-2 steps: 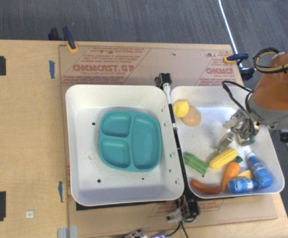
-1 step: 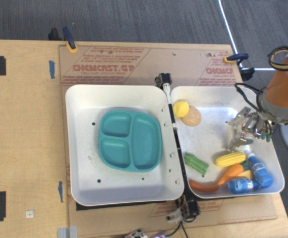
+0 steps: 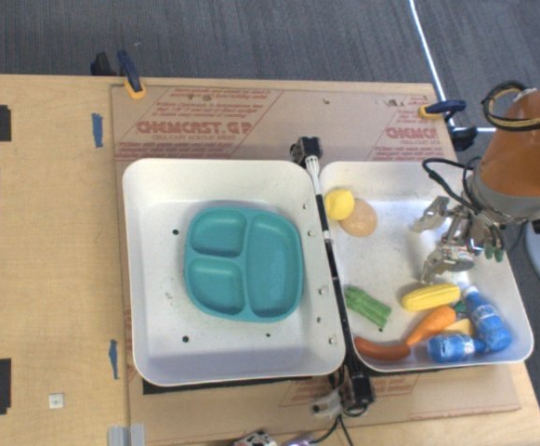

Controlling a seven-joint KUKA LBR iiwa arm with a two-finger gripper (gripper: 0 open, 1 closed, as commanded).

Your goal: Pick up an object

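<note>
In the right bin (image 3: 390,179), the claw (image 3: 441,258) hangs with fingers apart, gripping nothing, just above the yellow corn cob (image 3: 430,296), which lies below it, its long axis running roughly left to right.

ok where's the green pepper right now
The green pepper lies in the right bin, near its left wall, just above the sausage and left of the corn.

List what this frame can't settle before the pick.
- Claw in the right bin: metal parts too small and cluttered in the camera view to read its state.
- Blue bottle: label too small.
- Arm: cut off by the right edge.
</note>
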